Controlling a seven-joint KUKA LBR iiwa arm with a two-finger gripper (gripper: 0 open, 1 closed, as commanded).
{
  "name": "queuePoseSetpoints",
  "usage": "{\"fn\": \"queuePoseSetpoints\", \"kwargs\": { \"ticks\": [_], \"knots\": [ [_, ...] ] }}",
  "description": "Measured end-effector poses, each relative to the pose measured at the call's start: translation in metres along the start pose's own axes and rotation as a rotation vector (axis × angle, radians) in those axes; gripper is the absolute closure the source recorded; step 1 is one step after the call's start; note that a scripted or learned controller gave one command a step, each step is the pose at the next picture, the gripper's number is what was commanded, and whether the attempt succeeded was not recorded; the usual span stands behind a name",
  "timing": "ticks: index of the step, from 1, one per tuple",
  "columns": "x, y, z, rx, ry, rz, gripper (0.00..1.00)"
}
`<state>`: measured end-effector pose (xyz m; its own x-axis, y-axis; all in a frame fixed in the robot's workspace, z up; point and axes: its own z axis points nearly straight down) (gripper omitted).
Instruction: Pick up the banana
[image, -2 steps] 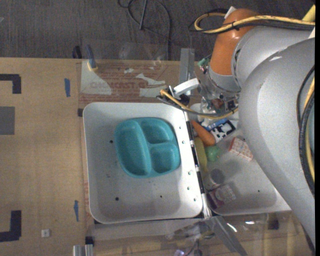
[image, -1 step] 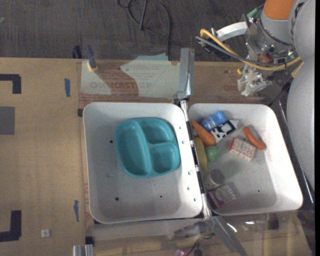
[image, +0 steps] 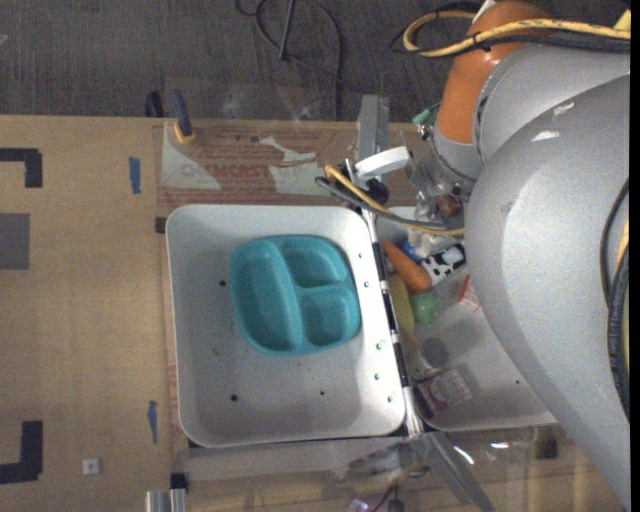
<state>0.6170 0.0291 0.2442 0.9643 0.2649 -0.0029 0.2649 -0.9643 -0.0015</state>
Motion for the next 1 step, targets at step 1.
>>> {"fn": "queuePoseSetpoints", "kwargs": {
  "ticks": [1],
  "knots": [
    [-0.0094, 0.0340, -0.1910, -0.002, 0.004, 0.003, 1.00]
  ]
}}
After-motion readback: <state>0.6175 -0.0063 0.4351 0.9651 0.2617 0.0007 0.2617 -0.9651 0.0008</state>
